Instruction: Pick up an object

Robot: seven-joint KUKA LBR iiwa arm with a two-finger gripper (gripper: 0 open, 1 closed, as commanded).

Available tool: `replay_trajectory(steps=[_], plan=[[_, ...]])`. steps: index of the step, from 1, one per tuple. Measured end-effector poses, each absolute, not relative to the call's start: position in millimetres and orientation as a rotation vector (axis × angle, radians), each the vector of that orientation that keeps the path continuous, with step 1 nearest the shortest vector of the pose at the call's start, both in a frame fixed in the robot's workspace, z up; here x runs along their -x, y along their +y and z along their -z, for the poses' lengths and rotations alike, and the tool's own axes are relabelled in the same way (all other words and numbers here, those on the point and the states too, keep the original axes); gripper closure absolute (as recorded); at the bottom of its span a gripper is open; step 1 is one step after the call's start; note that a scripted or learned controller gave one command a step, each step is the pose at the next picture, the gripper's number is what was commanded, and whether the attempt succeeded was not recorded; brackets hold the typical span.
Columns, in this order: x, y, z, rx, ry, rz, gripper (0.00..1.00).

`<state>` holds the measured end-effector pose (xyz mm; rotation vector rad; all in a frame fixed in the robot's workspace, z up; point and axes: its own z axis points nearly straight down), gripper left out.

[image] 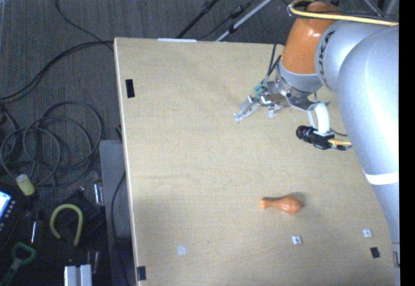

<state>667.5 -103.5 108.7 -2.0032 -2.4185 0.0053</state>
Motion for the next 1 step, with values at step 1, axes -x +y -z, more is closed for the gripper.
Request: replay_trajectory(steps=[1], plan=[[-668.0,-128.1,-146.1,2.326,-2.113,-0.005,0.00]])
